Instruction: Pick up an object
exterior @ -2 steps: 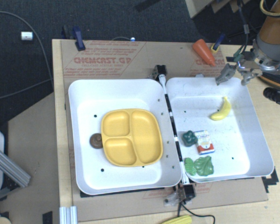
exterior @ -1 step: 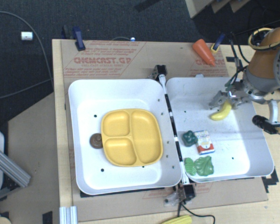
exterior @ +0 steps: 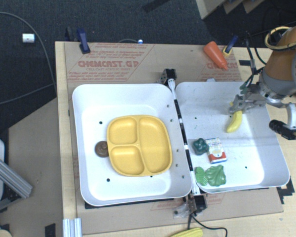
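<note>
Camera view, left to right: a yellow divided plate [exterior: 139, 145] fills the left bin [exterior: 84, 102], while in the right bin [exterior: 266, 157] a small curved yellow banana [exterior: 234, 122] hangs at two o'clock, its upper tip pinched between the fingers of the gripper [exterior: 239, 105].
</note>
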You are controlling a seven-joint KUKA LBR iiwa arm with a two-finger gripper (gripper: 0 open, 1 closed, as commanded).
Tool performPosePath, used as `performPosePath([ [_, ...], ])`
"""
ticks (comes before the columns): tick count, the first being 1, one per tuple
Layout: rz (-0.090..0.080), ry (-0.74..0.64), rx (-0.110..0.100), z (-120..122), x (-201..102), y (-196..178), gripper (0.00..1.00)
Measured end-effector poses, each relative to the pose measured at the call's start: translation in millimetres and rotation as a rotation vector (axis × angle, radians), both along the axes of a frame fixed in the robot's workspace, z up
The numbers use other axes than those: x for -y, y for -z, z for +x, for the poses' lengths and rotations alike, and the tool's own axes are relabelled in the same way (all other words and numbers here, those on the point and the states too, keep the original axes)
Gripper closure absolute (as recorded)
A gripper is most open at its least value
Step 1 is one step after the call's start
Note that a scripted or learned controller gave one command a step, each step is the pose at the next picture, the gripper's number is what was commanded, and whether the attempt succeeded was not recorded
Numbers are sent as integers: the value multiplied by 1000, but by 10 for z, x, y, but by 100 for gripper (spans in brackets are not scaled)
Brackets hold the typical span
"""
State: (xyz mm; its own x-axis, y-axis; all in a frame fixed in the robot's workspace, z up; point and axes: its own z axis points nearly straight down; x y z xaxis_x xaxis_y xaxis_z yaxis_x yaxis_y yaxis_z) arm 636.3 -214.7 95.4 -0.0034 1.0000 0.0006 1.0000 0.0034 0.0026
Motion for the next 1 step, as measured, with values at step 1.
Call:
performPosePath([
  [1, 1, 2, -4, 302, -1069, 110, 100],
])
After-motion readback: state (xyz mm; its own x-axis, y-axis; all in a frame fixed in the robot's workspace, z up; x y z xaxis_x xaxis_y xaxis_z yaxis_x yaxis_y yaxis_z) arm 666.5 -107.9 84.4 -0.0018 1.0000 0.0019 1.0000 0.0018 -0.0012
